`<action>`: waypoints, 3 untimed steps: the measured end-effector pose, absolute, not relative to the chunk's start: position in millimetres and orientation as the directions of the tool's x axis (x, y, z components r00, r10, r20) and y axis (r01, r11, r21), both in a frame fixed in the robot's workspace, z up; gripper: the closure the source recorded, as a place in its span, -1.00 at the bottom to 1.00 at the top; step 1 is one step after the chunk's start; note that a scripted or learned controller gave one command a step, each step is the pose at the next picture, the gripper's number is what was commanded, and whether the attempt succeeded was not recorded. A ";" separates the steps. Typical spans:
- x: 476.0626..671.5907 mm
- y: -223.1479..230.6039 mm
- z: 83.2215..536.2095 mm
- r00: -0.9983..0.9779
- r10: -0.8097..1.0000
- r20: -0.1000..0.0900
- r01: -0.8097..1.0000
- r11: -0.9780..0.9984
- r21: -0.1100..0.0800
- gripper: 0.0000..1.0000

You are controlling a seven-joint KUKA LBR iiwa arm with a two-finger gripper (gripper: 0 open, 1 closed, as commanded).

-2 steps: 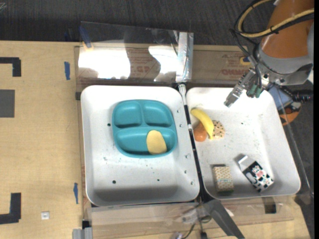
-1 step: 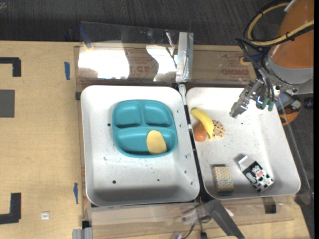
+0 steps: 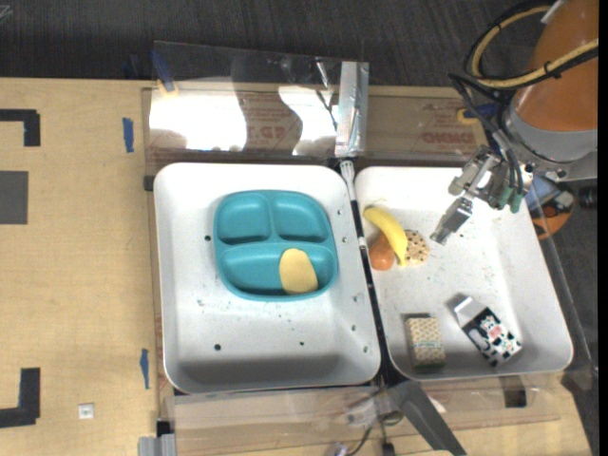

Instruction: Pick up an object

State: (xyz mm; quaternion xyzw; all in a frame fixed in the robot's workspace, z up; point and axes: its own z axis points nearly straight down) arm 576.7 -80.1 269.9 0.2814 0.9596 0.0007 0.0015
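Lying in the right bin point(image 3: 532, 283), near its left wall, the banana point(image 3: 388, 233) runs upper-left to lower-right, touching an orange ball point(image 3: 380, 256). Gripper point(image 3: 454, 220) hovers just right of it, holding nothing; finger spread unclear.

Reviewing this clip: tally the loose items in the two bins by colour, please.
Yellow: 2, banana in the right bin, oval piece on the teal tray
Orange: 1, ball
Teal: 1, the tray
Tan/speckled: 2, block, small piece
Black-and-white: 1, carton
Total: 7
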 end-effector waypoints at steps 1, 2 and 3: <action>558.0 -43.5 181.3 -0.842 0.540 0.005 0.540 0.842 -0.001 -1.00; 515.9 -55.8 185.3 -0.955 0.297 -0.002 0.297 0.955 0.001 -1.00; 506.5 -98.0 125.8 -0.693 0.721 0.002 0.721 0.693 -0.001 -1.00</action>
